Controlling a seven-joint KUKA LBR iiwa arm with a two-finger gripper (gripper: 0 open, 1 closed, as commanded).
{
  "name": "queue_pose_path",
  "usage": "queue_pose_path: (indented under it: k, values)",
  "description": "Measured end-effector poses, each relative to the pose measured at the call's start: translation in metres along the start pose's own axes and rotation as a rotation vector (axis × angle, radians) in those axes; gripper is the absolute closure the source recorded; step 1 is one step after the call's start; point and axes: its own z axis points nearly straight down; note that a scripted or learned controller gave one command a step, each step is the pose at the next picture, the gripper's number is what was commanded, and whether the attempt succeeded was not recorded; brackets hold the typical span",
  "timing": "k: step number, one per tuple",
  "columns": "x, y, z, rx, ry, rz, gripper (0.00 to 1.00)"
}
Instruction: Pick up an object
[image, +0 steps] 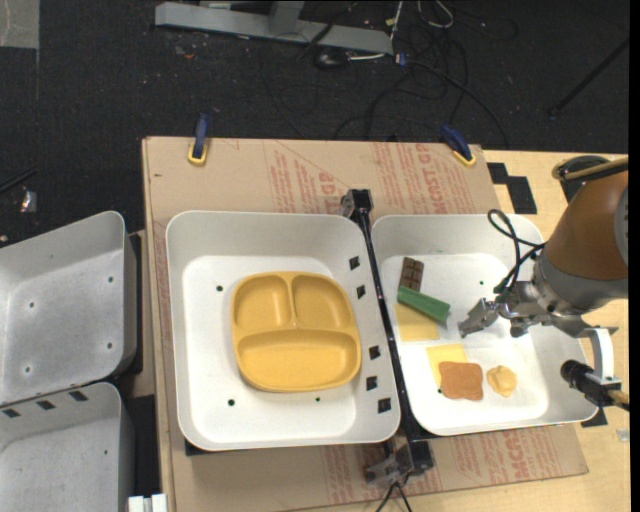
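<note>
A: Where's the gripper (478, 318)?

B: Over the right bin (530, 415), just right of the green block (423, 302); I can't tell its state.

A: What could fail?

B: The green block lies across a yellow slab (416, 323), with the brown bar (412, 273) just beyond. I'd guess a slanted descent nudges the block aside, or catches two pieces and lifts neither

Two blue clamps (199, 139) on cardboard sheet (300, 170)
</note>
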Motion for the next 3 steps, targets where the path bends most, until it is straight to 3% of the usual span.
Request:
queue_pose_path:
  k: [1, 2, 3]
  values:
    - [0.001, 0.0, 0.031, -0.001, 0.0, 0.0, 0.0]
    - [0.001, 0.0, 0.019, -0.005, -0.001, 0.001, 1.0]
    - [-0.001, 0.012, -0.036, -0.01, -0.003, -0.004, 1.0]
